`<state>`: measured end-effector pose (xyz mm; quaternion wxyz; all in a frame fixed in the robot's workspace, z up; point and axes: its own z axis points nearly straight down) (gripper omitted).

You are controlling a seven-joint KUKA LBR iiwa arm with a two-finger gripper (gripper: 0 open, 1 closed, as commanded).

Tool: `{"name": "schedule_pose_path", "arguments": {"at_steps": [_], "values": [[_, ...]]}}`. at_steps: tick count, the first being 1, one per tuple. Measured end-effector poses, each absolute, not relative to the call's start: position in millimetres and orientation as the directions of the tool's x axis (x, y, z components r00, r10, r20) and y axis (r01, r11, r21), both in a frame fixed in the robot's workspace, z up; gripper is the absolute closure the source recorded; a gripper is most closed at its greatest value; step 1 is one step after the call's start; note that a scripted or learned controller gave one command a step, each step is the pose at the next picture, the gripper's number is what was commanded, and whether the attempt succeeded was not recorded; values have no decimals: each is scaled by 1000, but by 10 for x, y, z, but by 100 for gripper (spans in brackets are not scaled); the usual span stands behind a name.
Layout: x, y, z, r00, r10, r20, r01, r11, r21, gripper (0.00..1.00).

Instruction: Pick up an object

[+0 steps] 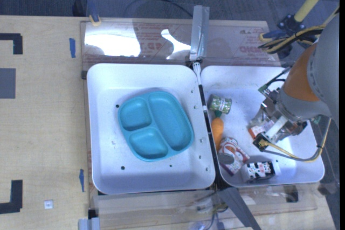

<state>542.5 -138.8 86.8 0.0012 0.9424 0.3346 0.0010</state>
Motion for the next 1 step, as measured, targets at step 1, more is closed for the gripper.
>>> {"name": "schedule_pose_path", "arguments": {"at_steps": [1], "values": [[6061,-287,1865,464,886,4,886,-464,3,100]]}}
